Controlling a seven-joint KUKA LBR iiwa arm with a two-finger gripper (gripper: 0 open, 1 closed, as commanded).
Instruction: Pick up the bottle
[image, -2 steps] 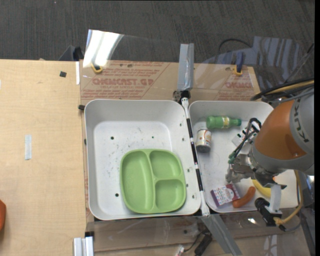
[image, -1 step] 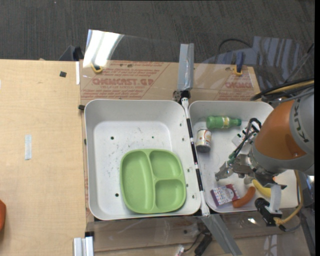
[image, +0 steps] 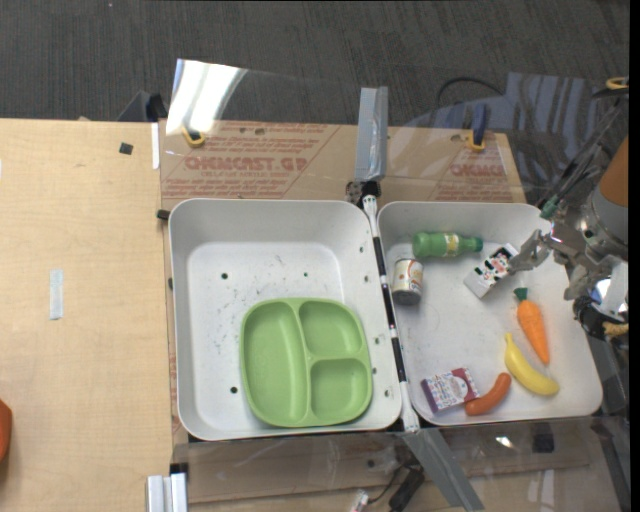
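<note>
we see the green bottle (image: 447, 243) lying on its side, long axis left-right, left of our gripper (image: 535, 248); we cannot tell the gripper's state.

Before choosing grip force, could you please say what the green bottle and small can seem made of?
The green bottle lying on its side looks like glossy plastic, judging by its uniform colour. The small labelled can seems metal, with a pale shiny rim, though possibly a plastic toy.
</note>
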